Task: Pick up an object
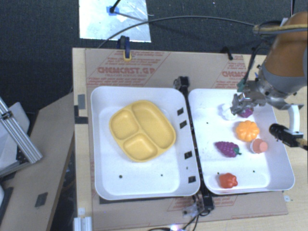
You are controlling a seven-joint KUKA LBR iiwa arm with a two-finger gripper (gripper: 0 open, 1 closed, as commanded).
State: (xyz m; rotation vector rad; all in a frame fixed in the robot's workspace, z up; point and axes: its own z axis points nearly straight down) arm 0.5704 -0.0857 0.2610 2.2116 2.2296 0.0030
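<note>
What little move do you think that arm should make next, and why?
Probably close and lift slightly, to test the grip. The gripper sits low at the back of the right bin, right over a small purple object beside a white one. Whether it holds anything is unclear.

A yellow divided tray (142, 130) lies in the left bin (103, 177). A sheet of cardboard (159, 66) underlies both bins. A silver sheet (114, 13), possibly foil, lies beyond.
</note>
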